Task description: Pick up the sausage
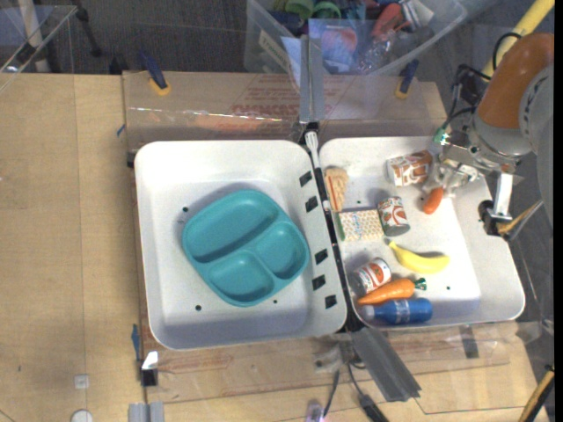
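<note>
The sausage (431, 201) is a short orange-red piece in the right bin (493, 280), near its far right side. It lies tilted, its upper end pointing up toward my gripper (447, 179). The gripper hangs just above that end, reaching in from the right under the arm's orange band (517, 82). Whether the gripper touches the sausage is not visible.
A red-and-white packet (409, 169) lies just left of the gripper. Further left are a small can (393, 215), a patterned box (361, 226) and a bread roll (335, 187). Nearer the front lie a banana (420, 258), a second can (374, 274), a carrot (387, 291) and a blue bottle (400, 311). The left bin (158, 236) holds a teal divided plate (244, 246).
</note>
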You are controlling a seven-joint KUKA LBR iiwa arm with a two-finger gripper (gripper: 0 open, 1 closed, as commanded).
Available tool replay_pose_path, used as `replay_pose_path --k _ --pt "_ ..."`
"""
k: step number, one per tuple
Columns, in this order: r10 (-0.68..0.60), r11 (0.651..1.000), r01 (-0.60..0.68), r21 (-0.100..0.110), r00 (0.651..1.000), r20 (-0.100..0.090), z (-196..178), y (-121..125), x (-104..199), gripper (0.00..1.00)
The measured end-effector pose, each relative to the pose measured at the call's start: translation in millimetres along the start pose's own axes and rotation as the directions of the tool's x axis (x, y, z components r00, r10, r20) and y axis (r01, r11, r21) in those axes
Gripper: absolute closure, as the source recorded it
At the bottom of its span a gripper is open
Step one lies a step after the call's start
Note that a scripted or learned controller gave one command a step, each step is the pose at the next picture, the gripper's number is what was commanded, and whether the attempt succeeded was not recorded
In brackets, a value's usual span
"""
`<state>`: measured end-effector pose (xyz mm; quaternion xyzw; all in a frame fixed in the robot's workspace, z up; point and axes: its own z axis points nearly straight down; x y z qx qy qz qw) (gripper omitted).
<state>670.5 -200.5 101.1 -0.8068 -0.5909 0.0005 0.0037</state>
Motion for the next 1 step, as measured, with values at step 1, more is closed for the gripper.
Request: replay_pose_path --k 1 --pt "0.067 0.998 -0.067 -0.007 0.998 0.003 -65.7 -20.5 53.4 1.00"
